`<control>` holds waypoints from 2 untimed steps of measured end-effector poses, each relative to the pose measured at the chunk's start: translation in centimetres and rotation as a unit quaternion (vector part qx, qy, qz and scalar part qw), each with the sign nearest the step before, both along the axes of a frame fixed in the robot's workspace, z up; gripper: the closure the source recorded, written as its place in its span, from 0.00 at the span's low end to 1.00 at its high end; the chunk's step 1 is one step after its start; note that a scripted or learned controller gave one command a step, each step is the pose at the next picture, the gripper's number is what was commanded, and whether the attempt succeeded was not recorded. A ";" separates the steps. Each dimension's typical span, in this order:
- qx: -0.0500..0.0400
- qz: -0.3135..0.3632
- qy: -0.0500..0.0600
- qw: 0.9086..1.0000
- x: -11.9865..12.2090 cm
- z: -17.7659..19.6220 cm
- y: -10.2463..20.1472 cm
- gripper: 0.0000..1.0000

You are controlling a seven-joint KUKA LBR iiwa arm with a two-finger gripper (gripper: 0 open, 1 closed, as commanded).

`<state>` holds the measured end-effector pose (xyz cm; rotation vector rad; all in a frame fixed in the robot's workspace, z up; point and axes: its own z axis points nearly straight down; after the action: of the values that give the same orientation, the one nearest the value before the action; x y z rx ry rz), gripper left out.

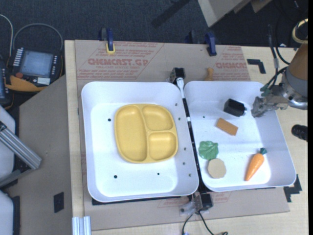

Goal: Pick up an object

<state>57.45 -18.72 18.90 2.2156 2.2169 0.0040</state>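
In the right bin (274, 131) lie a small black block (234, 106), an orange-brown block (227, 126), a green leafy piece (209, 150), a round tan disc (216, 168) and an orange carrot (255, 166). My gripper (259, 107) hangs at the bin's right side, level with the black block and a little to its right, apart from it. Nothing shows between the fingers.
The left bin (98, 131) holds a yellow divided plate (145, 132). Blue clamps (110, 39) sit at the bench's far edge. A pendant with a screen (35, 65) lies off the bench at the left. The arm comes in from the right edge.
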 end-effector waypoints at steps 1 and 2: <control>0.000 0.000 0.000 1.000 0.1 4.4 -0.4 1.00; 0.000 0.001 -0.002 1.000 0.1 10.7 0.2 1.00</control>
<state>57.59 -18.51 29.56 2.2121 2.2168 0.0067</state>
